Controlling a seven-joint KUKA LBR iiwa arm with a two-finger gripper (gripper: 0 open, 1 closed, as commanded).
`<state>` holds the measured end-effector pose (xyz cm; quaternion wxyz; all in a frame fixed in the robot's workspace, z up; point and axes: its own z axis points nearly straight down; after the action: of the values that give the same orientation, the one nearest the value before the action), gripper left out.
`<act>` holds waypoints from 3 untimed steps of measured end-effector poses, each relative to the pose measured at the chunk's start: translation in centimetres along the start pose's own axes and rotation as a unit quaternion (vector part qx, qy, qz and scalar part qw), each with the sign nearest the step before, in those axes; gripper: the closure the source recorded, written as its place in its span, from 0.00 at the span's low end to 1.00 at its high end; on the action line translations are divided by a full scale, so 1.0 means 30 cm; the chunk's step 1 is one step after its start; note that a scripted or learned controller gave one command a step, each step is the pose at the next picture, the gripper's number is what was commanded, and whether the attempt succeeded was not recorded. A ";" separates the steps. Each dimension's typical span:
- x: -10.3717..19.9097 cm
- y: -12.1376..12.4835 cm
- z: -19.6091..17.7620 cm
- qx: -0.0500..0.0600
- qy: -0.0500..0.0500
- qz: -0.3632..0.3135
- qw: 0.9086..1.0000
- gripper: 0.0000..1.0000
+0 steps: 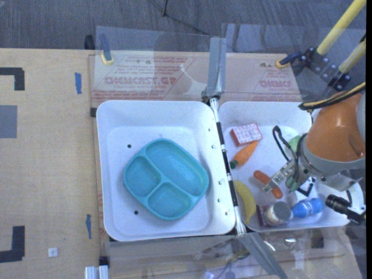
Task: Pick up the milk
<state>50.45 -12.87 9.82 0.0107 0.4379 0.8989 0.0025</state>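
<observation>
The gripper, its opening state not discernible, is hovering just far-left of the milk, a small blue bottle lying sideways at the near edge of the right bin; it is probably light, rigid and slippery, best taken across its body.

The grey arm is seen reaching in from the right, its orange band turned upward. The gripper is pointed down and leftward, held low.
</observation>
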 end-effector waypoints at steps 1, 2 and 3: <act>-0.204 -0.067 -0.492 0.006 0.007 -0.024 1.000 1.00; -0.205 -0.069 -0.492 0.006 0.007 -0.024 1.000 0.00; -0.305 0.005 -0.441 0.007 0.006 0.101 0.995 0.00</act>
<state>55.92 -19.92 23.21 0.0024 0.5262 0.8504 0.0000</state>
